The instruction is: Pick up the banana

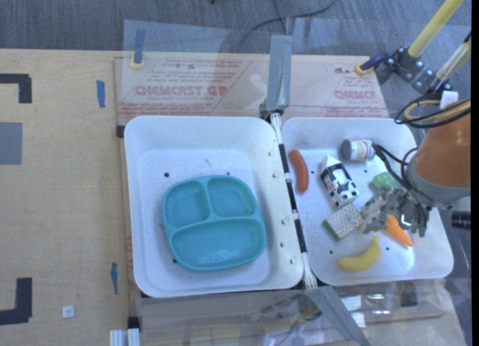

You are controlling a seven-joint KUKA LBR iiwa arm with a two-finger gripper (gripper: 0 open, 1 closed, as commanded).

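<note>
Hand [391,213] hovers low in the right bin [434,266], just above the banana [359,257], which lies at the bin's six o'clock edge; whether it is apart or together I cannot tell.

The wooden counter [60,210] carries two shallow white bins side by side. The left bin [142,187] touches the right bin [430,262] along its right edge. Behind the left bin lies a clear sheet [187,82] with red lettering, and left of it black tape marks [19,86].
</note>
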